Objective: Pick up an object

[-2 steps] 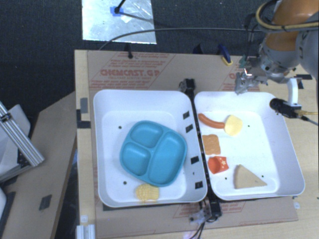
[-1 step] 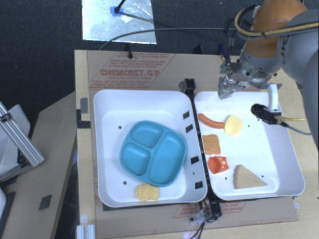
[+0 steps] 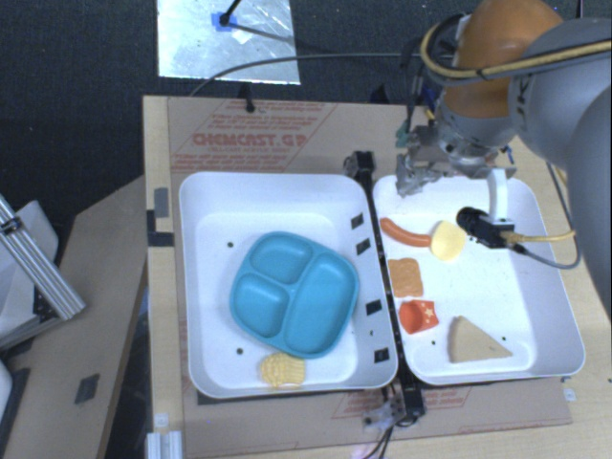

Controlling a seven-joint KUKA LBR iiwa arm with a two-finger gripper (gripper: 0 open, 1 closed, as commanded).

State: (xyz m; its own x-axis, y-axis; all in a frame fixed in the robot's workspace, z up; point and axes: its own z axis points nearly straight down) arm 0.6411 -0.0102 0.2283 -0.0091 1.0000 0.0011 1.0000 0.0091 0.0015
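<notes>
The right bin (image 3: pixel 545 256) holds several toy foods. An orange sausage (image 3: pixel 404 230) lies near its back left, with a pale yellow round piece (image 3: pixel 447 242) just to its right. An orange square slice (image 3: pixel 405 276) and a red pepper piece (image 3: pixel 418 316) lie below them. A tan wedge (image 3: pixel 475 342) rests near the front. My gripper (image 3: pixel 411 175) hangs over the back left corner of this bin, above and behind the sausage, with nothing seen in it.
The left bin (image 3: pixel 206 256) holds a blue divided plate (image 3: pixel 292 295) and a yellow corn piece (image 3: pixel 283 369) at its front. A black cable and camera mount (image 3: pixel 486 226) hangs from the wrist over the right bin. A foil sheet (image 3: pixel 228 27) lies behind the bench.
</notes>
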